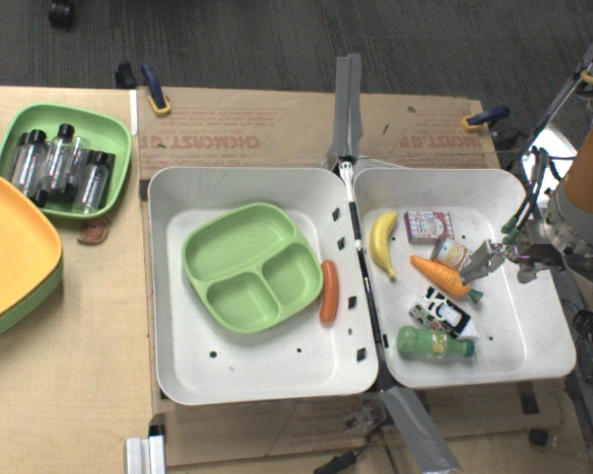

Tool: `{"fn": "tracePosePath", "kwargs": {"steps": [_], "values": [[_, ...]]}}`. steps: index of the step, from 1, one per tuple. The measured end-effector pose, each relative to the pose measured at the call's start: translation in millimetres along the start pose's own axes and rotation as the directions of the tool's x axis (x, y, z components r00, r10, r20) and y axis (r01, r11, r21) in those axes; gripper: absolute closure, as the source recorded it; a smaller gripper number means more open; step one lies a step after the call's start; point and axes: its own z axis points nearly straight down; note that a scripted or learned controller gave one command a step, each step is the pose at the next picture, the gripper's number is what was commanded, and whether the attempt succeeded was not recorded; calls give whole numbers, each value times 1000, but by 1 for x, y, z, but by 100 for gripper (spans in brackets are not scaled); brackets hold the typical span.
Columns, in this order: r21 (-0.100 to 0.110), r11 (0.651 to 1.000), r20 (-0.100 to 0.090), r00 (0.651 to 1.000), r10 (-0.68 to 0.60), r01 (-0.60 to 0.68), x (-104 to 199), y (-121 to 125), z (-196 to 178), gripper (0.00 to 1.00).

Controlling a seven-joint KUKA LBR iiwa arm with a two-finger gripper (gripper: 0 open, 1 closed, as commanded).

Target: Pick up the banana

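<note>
The yellow banana [381, 244] lies curved at the left end of the right bin [544, 349], close to the divider between the bins. My gripper [482, 262] hangs over the middle right of that bin, about a hand's width right of the banana. Its fingers are open with nothing between them. Their tips are close to the thick end of an orange carrot [441, 276], which lies between the gripper and the banana.
The right bin also holds a pink box [428, 226], a small jar [453, 254], a black-and-white packet [441, 311] and a green bottle [434, 344]. The left bin [178, 363] holds a green divided plate [252, 276] and a sausage [328, 291]. A tray of bottles [64, 161] and yellow plates [15, 265] sit far left.
</note>
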Motion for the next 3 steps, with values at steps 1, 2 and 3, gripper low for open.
{"fn": "tracePosePath", "kwargs": {"steps": [1,2,3], "values": [[0,1000,0,1000,25,-25,12,59,20,0],[1,752,2,752,659,-659,28,72,45,0],[0,448,3,448,894,-894,122,98,58,0]]}}
